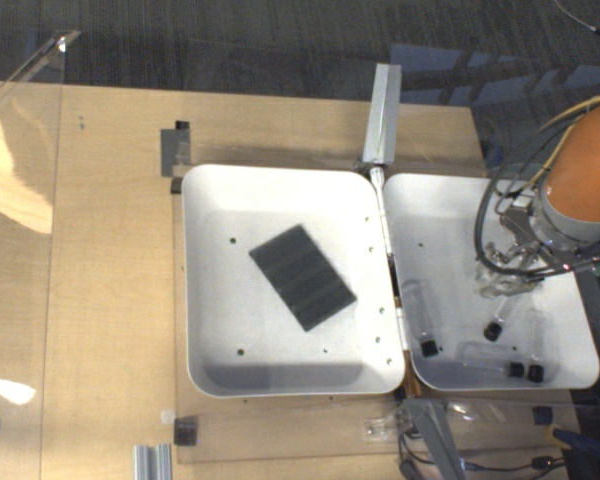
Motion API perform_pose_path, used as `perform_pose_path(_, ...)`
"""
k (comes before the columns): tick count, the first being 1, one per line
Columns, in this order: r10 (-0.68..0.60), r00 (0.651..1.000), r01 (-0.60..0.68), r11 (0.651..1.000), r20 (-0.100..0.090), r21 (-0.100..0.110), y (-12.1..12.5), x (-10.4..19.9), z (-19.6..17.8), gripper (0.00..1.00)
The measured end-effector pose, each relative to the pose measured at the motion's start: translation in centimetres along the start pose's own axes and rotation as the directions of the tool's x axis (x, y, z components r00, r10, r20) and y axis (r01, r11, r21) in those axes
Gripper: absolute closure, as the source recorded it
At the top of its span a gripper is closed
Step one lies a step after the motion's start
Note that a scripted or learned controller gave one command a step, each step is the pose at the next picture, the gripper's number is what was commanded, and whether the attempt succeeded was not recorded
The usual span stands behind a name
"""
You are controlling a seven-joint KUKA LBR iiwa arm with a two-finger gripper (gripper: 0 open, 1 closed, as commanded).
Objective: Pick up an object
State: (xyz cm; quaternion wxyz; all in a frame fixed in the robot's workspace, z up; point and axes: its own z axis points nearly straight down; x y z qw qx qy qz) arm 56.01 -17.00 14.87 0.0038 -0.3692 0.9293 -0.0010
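A dark grey ribbed rectangular pad [302, 276] lies flat and turned at an angle in the middle of the left bin [205, 268]. The arm, with its orange band [585, 163], reaches in from the right over the right bin [435, 218]. Its gripper [502, 293] hangs amid cables above the right half of that bin, well apart from the pad. Several small black pieces lie on the right bin's floor: one [493, 331] just below the gripper, one [428, 347] near the left wall, and a pair [526, 372] by the front rim.
A metal bar [384, 113] stands behind the gap between the bins. Small brackets [178, 146] sit on the wooden bench by the left bin's corners. Cables and mounts [430, 443] crowd the front edge below the right bin.
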Motion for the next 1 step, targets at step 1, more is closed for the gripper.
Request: perform_pose_path(1,-0.060,0.998,0.060,0.998,0.003,0.002,1.21,-7.25,5.63,1.00)
